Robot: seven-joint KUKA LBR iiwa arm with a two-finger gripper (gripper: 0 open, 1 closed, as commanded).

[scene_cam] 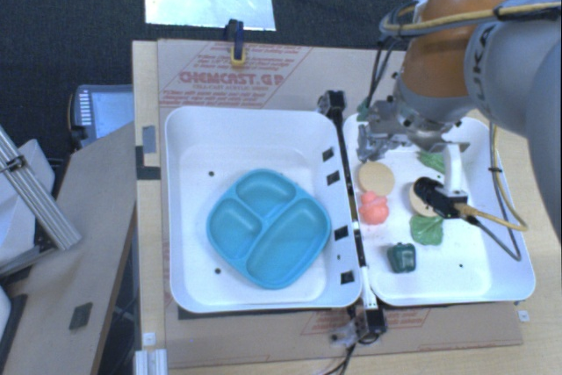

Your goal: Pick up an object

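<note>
Seen from above, my gripper (383,141) hangs in the right bin (492,277), just behind a tan disc (377,178); open or closed, I cannot tell. A pink lump (373,208) sits just in front of the disc, and a dark green block (401,257) lies farther forward

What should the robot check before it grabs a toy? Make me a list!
1. Toys to pick in the right bin: tan disc, pink toy, dark green toy, green leaf. Ok.
2. Gripper over the right bin, just above the tan disc. Ok.
3. Gripper free of any toy. Cannot tell.
4. Room around the tan disc. Not ok: the pink toy sits close beside it.
5. Blue divided plate lies out of the way in the left bin. Ok.
</note>
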